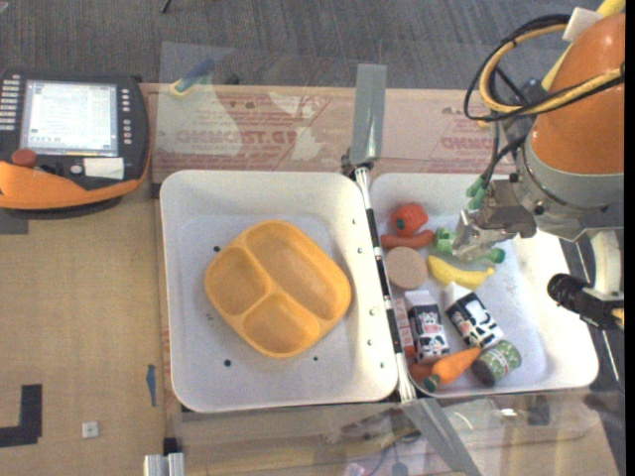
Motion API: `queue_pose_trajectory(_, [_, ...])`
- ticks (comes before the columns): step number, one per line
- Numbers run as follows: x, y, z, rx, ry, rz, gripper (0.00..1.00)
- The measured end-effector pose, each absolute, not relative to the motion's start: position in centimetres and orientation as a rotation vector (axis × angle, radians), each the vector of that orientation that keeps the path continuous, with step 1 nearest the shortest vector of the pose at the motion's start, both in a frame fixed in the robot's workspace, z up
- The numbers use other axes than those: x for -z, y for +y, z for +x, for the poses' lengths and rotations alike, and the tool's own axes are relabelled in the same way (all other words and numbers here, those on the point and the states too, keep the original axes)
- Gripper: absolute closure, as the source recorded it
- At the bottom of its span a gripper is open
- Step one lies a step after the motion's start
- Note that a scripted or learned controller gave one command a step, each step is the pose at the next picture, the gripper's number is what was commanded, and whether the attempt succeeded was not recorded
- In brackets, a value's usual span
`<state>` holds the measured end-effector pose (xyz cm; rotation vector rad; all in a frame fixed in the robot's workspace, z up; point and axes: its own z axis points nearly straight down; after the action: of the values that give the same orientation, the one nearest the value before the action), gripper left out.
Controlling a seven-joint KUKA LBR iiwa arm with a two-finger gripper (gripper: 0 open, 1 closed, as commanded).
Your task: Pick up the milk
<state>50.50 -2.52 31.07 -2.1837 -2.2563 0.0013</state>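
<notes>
A: Where is the black-and-white milk carton (pixel 429 330) found?

B: It is seen lying in the right white bin (pixel 571 360), near the front wall, beside a second black-and-white carton (pixel 473 320) and an orange plastic carrot (pixel 452 366).

A: And the metal two-finger gripper (pixel 474 238)?

B: It is placed over the yellow toy banana (pixel 458 272), apart from the milk. Whether its jaws are released or clenched cannot be told.

A: The left white bin (pixel 189 266)?

B: An orange divided plastic plate (pixel 278 287) is held there.

I see my gripper (pixel 474 238) hovering over the banana (pixel 458 272) in the right bin (pixel 575 360); two milk cartons (pixel 428 330) lie nearby. An orange tray (pixel 278 288) sits in the left bin (pixel 198 216).
</notes>
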Motion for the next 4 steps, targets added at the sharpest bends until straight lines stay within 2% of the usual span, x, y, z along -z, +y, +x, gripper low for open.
queue_pose_trajectory(1, [-34.0,-1.8,48.0,0.003,-2.698,-1.616,1.00])
queue_pose_trajectory(4, [-37.1,-1.8,48.5,0.012,-2.708,-1.620,1.00])
